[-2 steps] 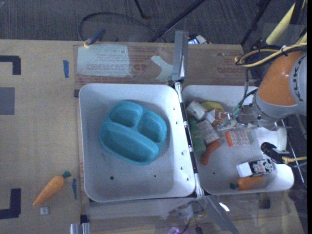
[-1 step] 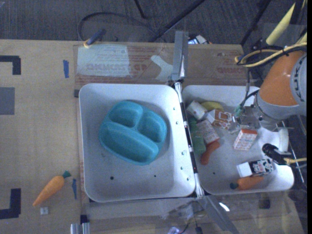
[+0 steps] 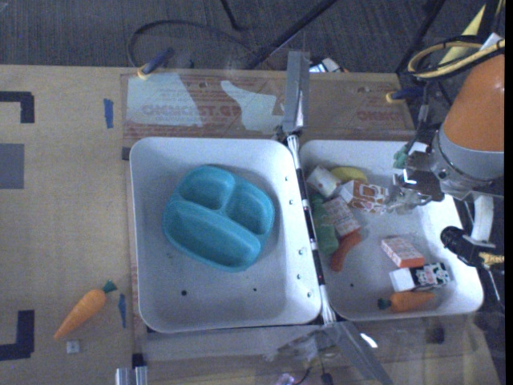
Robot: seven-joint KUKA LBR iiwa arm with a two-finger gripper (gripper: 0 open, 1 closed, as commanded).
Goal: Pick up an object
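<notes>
Several objects: small toy foods and cartons lie loose in the right bin (image 3: 469,299), none lifted.
Nearest item: orange-white carton (image 3: 368,196), just left of the claw (image 3: 410,184).
Claw: low over the bin; grip state cannot be judged.
Progress: pick not yet done.
Left bin (image 3: 152,295): blue divided plate (image 3: 219,216), well left of the claw.
Counter (image 3: 56,239): toy carrot (image 3: 81,311), far left.

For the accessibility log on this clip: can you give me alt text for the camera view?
The gripper hangs over the right bin, among small toy foods and cartons. The left bin holds a blue divided tray, and a toy carrot lies on the bench outside it.
</notes>
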